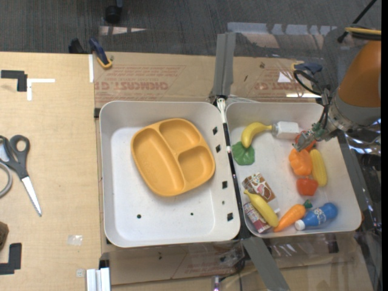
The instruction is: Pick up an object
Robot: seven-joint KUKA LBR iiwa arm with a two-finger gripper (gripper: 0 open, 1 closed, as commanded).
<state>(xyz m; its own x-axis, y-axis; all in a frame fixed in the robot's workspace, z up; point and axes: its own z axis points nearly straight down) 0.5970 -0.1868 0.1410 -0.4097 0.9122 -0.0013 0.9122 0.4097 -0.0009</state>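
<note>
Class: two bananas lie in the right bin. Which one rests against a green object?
The upper banana, near the bin's back left: its lower end meets the green object. The other banana lies lower down, beside the snack packet and the carrot.

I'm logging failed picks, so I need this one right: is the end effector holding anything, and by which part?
It cannot be told. The end effector sits low over the orange toy pepper in the right bin, but no item visibly sits between its tips.

Mixed toy food [301,162] in right bin [345,180]
</note>
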